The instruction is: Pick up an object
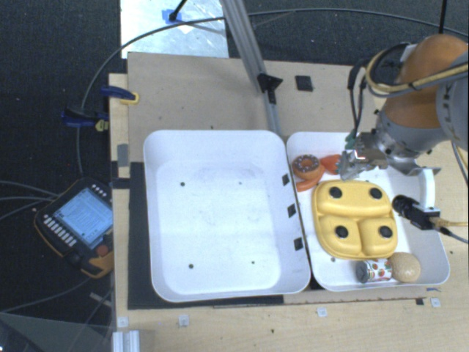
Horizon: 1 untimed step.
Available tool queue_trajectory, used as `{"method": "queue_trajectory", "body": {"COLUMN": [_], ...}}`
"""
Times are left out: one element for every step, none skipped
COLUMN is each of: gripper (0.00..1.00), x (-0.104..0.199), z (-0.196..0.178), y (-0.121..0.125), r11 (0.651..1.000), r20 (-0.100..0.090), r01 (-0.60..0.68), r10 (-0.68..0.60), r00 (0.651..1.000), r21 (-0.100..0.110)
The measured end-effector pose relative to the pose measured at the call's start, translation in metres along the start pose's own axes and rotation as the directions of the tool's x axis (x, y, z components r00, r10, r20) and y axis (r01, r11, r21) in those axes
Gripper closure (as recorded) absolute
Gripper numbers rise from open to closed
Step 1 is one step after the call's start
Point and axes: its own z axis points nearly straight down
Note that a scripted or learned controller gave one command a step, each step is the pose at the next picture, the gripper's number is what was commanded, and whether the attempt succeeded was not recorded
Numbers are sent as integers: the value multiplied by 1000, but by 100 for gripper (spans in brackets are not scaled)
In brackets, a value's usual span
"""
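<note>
- Nearest, along the front rim of the right bin [440, 273], a tan ball [405, 266] sits just beside a small patterned can [374, 271]; little free floor here.
- The yellow four-lobed tray [356, 218] fills the bin's middle, leaving narrow strips by the walls.
- The left bin [212, 211] offers a broad open floor.
- Farther back, a sprinkled donut [306, 166] lies near the dividing rims, beside an orange piece [331, 163].
- The gripper [355, 160] hangs low over the right bin's far part, just behind the yellow tray; I cannot tell its opening or whether it touches anything.
</note>
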Motion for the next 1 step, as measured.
{"method": "queue_trajectory", "body": {"gripper": [100], "x": [46], "z": [5], "y": [6], "r11": [1000], "r20": [0], "r01": [-2], "r10": [2], "r00": [1000], "r21": [1]}}
